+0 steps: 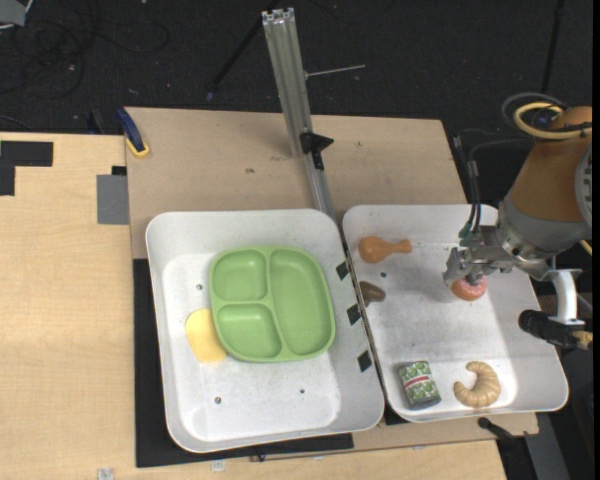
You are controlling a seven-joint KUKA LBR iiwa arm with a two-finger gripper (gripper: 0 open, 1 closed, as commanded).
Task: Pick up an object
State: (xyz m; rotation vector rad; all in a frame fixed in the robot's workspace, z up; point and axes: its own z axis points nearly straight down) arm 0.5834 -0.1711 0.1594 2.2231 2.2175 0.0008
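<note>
Leftmost, a yellow piece (204, 336) touches the green divided plate (272, 302) in the left bin (242, 423), whose lower half lies bare. Across the shared edge, the right bin (540, 393) holds a chicken drumstick (382, 249), a brown lump (371, 291), a green can (418, 384) and a croissant (479, 383), with open floor between. Farthest right, the tool (469, 280) is clenched around a pink-red object (469, 289).

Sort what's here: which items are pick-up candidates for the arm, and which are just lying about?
Job:
gripper
pink-red item below it
drumstick
brown piece
green can
croissant

Lying about:
green divided tray
yellow item
</note>
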